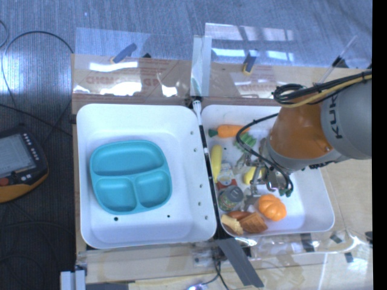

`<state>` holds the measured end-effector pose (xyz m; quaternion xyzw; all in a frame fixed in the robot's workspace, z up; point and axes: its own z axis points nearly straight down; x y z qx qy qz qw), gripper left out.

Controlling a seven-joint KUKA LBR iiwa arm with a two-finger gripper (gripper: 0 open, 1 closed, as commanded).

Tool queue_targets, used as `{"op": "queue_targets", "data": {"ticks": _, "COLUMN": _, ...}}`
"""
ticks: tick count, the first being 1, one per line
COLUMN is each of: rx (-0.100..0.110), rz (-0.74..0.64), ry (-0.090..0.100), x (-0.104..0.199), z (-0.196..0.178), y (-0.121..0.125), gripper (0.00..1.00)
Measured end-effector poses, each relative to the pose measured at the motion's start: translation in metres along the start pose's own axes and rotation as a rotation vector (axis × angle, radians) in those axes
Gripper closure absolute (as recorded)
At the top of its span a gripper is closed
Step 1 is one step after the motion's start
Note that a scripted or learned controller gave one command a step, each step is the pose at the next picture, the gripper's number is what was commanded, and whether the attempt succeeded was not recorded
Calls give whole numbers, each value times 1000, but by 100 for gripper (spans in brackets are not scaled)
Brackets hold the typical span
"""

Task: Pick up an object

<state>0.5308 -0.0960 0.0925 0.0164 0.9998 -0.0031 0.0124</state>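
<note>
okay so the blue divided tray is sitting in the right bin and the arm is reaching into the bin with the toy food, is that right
Not quite. The blue divided tray sits in the left bin, not the right one, as the camera view shows. The rest holds: the arm is reaching into the right bin, the one with the toy food, such as the carrot.

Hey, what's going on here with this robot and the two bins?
A grey and orange robot arm is reaching down into the right bin, which holds a pile of toy food: a carrot, a corn cob, a small pumpkin and some bread. Its pincer hangs low over the pile, with nothing clearly held. The left bin holds a teal divided tray.
</note>
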Motion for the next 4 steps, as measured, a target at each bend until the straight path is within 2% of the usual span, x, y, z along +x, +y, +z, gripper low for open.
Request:
{"op": "queue_targets", "data": {"ticks": 1, "rx": -1, "rz": 292, "ry": 11, "x": -85, "z": 4, "y": -2, "gripper": 0}}
{"op": "queue_targets", "data": {"ticks": 2, "rx": -1, "rz": 366, "ry": 6, "x": -46, "z": 2, "y": -12, "gripper": 0}}
{"op": "queue_targets", "data": {"ticks": 3, "rx": 1, "rz": 364, "ry": 7, "x": -47, "z": -7, "y": -12, "gripper": 100}}
{"op": "queue_targets", "data": {"ticks": 4, "rx": 2, "rz": 501, "ry": 25, "x": -71, "z": -143, "y": 50, "gripper": 100}}
